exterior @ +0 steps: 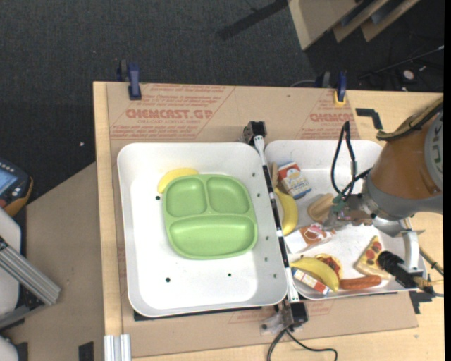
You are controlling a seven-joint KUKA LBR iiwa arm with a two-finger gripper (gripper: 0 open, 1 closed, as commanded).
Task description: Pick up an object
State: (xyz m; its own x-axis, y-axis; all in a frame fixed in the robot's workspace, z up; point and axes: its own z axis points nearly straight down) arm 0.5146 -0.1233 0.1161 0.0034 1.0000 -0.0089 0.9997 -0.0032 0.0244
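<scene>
"CHEMCAST GP" printed in red, repeated, on brown board (176, 113)

The surface (211, 113) was a sheet of brown board printed with red lettering, held at its far edge by two blue clamps (132, 77). Dark grey carpet (106, 35) lay beyond it. Pale wooden furniture (338, 21) stood at far right, and an aluminium rail (25, 271) lay at near left.

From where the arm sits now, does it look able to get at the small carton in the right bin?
Probably yes. The small carton stands near the right bin's far left corner with nothing on top of it. A banana lies close beside it, and the arm hangs over the same bin.
</scene>
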